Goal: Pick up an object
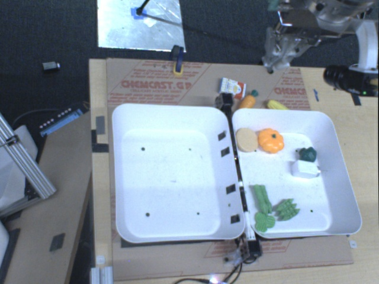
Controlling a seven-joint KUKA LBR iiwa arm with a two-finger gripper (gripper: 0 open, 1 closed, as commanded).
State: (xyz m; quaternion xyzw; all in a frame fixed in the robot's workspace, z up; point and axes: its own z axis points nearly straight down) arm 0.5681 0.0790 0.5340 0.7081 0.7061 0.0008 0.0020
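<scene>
**Right bin stocked, arm parked above the far edge**

From my remote seat I logged the following on the tabletop [355, 158].

Arm: the grey arm [337, 5] reached in at upper right, its jaws [273, 61] hanging above the cardboard sheet [154, 81] beyond the far rim of the right bin [340, 176], well apart from everything inside it. I could not tell how far the jaws were parted; nothing was visible between them.

Left bin [130, 129]: white, shallow, touching the right bin along a shared middle edge.

Right bin, contents:
- a round tan disc [246, 139] at the far-left corner;
- an orange pumpkin [271, 141] just beside the disc, touching or nearly so;
- a dark green piece [307, 154] toward the right wall;
- a white block [305, 169] directly below it, touching;
- a long green vegetable [262, 198] near the middle divider;
- a round green piece [264, 222] at its near end;
- a leafy green piece [286, 209] just beside those two.

Outside the bins, on the cardboard by the far rim: a small white-and-red carton [231, 87], a carrot [247, 101], and a yellow piece [276, 105]. A yellow-and-blue clamp [177, 61] held the sheet's far edge.
</scene>
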